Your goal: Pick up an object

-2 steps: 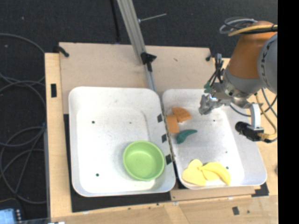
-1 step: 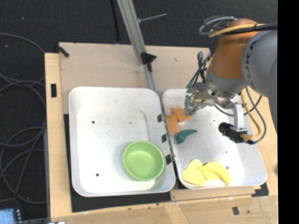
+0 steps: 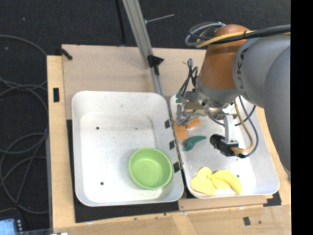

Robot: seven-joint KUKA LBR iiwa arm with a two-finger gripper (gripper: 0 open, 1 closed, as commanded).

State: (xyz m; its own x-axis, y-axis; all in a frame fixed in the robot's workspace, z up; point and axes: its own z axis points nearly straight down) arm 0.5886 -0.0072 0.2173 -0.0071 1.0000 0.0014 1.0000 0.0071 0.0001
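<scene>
Yellow banana-like pieces [image 3: 216, 181] lie nearest, at the front edge of the right bin [image 3: 261, 180], well clear of the arm. Left of that bin, in the front corner of the left bin [image 3: 98, 131], sits a green bowl [image 3: 150, 168], mouth up. Farther back in the right bin, hard against its left wall, a teal piece [image 3: 193, 141] and an orange piece [image 3: 182, 130] lie touching each other, probably pushed there against the wall. Directly above the orange piece hangs the gripper [image 3: 187, 112], lowered from the grey and orange arm [image 3: 230, 67]. Whether it is spread or closed, I cannot tell, nor whether it has anything. Judging by position, the orange piece looks like the target.
</scene>
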